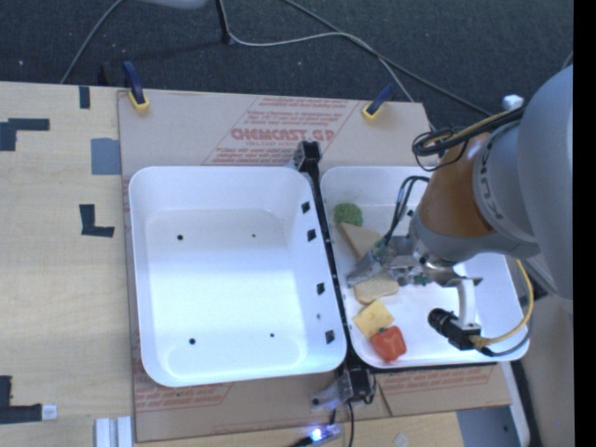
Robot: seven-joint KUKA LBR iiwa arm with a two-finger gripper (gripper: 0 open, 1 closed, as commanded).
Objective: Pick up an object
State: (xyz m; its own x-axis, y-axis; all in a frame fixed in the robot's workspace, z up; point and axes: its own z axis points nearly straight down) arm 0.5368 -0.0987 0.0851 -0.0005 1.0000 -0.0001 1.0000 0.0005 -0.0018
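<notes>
The grey arm (531, 184) is nearest the camera, bulking in from three o'clock with its orange band (452, 203) above the wrist, bent down over the right bin (503, 347). Its gripper (372, 266) reaches toward nine o'clock, low among the objects near the bin's left wall. Whether the fingers are apart or together cannot be told; the metal tips blur into the things beneath them.

A tan wedge (357, 240) lies just at eleven o'clock of the gripper, with a green piece (348, 214) touching its far end at twelve. A pale flat piece (376, 290) sits just under the gripper at six o'clock. Beyond it, also toward six, a yellow block (373, 319) touches a red object (389, 343).

The left bin (154, 194) lies at nine o'clock, the two bins clipped together along a black divider (321, 250). Both rest on a cardboard sheet (270, 128) held by yellow clamps (377, 108) at twelve o'clock.
</notes>
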